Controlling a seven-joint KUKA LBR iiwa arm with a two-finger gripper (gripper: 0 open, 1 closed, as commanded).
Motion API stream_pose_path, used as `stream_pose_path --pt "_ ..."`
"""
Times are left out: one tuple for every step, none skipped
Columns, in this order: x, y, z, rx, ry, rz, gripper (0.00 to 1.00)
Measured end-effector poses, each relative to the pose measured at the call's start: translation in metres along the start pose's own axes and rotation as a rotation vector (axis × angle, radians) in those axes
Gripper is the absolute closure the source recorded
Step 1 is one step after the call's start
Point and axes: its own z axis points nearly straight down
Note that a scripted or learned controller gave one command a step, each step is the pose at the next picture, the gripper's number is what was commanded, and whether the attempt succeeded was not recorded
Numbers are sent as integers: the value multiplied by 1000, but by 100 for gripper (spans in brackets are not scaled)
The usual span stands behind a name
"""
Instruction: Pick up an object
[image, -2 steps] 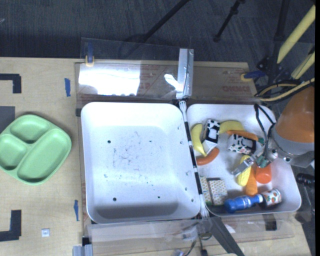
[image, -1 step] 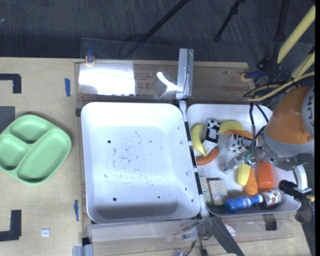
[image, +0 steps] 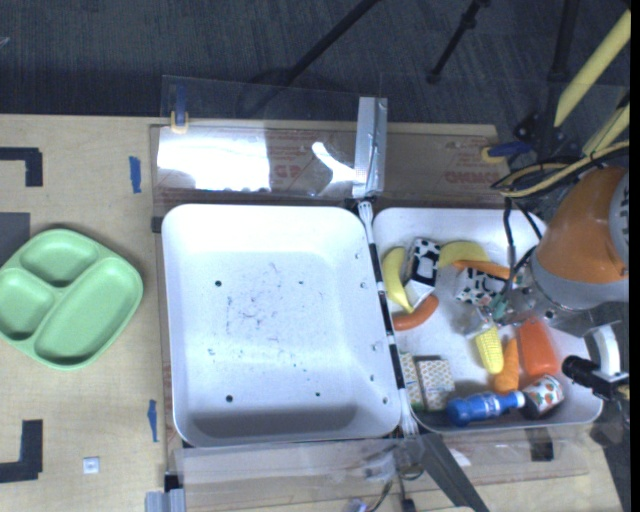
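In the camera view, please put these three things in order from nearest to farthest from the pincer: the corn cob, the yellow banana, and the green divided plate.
Counting from the pincer in the right bin:
1. Corn cob, just below it in the same bin.
2. Yellow banana, by the right bin's left wall.
3. Green divided plate, on the bench past the left bin, by far the farthest.

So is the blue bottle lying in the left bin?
No, the blue bottle lies in the right bin, near its front edge beside the corn cob.
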Motion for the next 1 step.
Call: stream_pose_path --pt "43 47 -132 8 4 -185 100"
